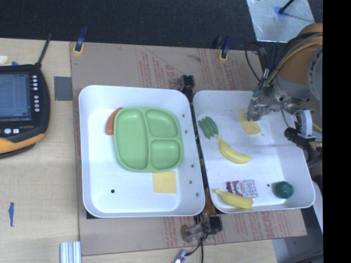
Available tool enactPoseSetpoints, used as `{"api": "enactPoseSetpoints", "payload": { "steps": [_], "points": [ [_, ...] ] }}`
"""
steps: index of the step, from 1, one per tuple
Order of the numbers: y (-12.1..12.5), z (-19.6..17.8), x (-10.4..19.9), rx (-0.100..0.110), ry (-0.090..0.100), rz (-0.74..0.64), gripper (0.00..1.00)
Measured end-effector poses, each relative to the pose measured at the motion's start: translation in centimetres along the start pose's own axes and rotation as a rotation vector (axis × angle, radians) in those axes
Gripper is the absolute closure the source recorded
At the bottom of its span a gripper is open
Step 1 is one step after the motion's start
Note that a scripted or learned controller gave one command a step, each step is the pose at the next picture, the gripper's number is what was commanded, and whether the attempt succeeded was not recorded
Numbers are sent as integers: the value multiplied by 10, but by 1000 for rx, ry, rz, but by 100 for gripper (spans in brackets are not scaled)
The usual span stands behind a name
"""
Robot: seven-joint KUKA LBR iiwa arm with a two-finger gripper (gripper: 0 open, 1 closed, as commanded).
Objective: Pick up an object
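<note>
Yellow is the target: gripper (255, 113) low over the small yellow piece (250, 127) at the back of the right bin (293, 152), approach step by my reading (jaw state: cannot tell). Next call: settle squarely, back wall close, open floor toward the banana (234, 152)

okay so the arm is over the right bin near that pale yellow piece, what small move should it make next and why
Probably a short descent straight onto the pale yellow piece. The tool sits at that piece's upper edge in the right bin, and nothing is visibly between its fingers. The bananas and the green ball lie farther off, so this piece looks like the nearest target.
</note>
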State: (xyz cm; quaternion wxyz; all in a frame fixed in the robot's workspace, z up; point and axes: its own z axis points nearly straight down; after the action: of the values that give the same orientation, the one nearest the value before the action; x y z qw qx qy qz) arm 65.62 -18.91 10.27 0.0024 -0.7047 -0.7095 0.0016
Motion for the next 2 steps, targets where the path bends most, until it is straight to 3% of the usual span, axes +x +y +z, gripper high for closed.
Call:
{"api": "enactPoseSetpoints", "payload": {
  "steps": [1, 2],
  "points": [
    [0, 0, 0, 0, 0, 0, 0],
    [0, 11, -1, -1, 0, 1, 0]
  ]
}}
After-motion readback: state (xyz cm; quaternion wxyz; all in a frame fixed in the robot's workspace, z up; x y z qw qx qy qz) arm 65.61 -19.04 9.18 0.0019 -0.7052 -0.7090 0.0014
